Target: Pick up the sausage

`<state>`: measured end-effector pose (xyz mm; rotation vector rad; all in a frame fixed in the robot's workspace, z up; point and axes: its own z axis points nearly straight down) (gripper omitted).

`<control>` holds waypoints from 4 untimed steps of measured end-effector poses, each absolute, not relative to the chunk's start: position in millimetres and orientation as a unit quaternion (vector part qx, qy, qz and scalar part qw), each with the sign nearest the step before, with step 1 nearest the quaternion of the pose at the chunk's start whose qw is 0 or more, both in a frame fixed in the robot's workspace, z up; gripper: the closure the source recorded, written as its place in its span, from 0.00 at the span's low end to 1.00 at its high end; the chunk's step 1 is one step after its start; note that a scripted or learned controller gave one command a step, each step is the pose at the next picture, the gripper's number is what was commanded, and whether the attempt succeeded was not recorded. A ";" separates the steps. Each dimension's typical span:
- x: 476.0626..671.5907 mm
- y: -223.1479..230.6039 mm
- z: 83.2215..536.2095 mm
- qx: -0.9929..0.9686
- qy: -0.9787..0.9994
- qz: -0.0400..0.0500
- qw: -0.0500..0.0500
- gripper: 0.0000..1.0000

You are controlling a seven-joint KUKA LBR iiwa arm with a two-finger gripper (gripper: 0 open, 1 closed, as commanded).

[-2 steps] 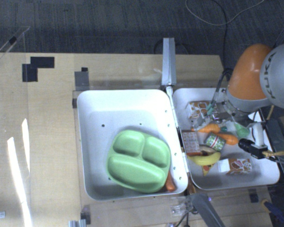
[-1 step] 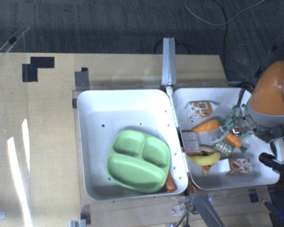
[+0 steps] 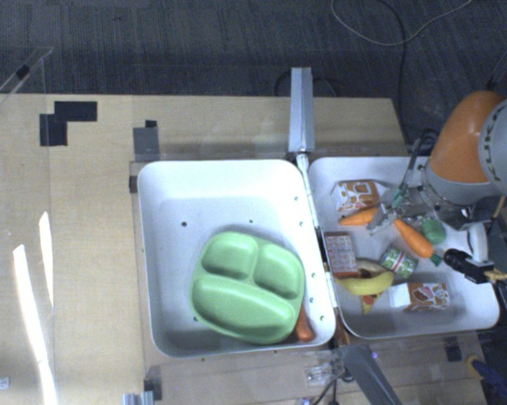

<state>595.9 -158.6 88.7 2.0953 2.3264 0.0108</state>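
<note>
The left bin (image 3: 167,243) holds a green sectioned plate (image 3: 247,286), and the reddish sausage (image 3: 302,327) peeks from under its right edge. The arm (image 3: 478,150) hovers over the cluttered right bin (image 3: 485,313), so the reach seems not begun; next it must cross left. The gripper (image 3: 402,201) blurs into clutter; its grip cannot be told.
</note>
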 end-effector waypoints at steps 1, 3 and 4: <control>622.7 -137.8 87.6 0.665 0.747 -0.002 0.000 0.00; 517.2 -206.7 89.4 0.572 0.820 0.003 0.007 0.00; 524.1 -203.7 105.6 0.571 0.821 0.008 0.015 1.00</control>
